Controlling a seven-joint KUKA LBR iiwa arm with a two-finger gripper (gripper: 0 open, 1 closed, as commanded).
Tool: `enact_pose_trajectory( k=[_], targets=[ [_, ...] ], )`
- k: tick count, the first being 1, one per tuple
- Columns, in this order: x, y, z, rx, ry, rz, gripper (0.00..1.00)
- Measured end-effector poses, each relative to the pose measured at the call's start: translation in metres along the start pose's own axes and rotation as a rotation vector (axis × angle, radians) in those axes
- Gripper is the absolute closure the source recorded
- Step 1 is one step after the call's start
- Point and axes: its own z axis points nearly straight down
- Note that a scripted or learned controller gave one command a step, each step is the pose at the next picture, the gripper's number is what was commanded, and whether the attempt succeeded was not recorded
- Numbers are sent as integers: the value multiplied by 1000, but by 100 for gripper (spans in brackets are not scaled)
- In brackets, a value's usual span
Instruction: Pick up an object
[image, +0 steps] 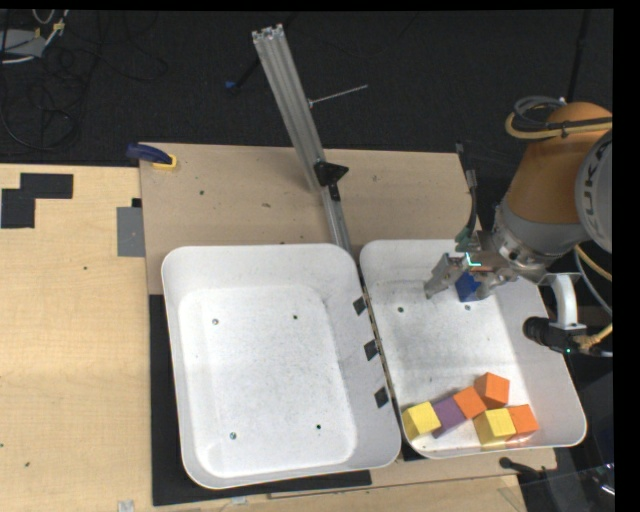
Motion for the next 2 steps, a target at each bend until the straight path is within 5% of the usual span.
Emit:
enact_pose_trajectory(
  k=[1, 2],
  targets=[
    [-1, 1, -2, -5, -1, 2, 0],
    [-3, 6, 44, 0, -1, 2, 0]
  ],
)
